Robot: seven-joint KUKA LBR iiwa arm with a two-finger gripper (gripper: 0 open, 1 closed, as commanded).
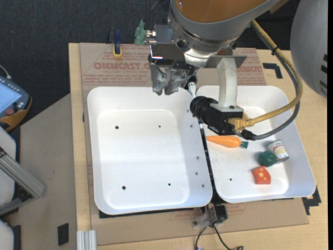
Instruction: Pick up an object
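Observation:
My gripper (167, 85) hangs over the far rim of the left bin (104, 100), near the divide between the two bins. In the right bin (291, 155) lie an orange carrot (225, 141), a red strawberry-like piece (261, 175) and a small white and green bottle (274, 153). All three lie to the right of the gripper and nearer the front, apart from it. A black unit (214, 114) on the arm, with a tan cable, hangs just above the carrot.
The arm's big grey and orange body (223, 9) covers the top middle and hides the far part of the right bin. Both bins rest on a brown board (88, 61). A blue and yellow clamp (117, 43) stands at the board's far left edge.

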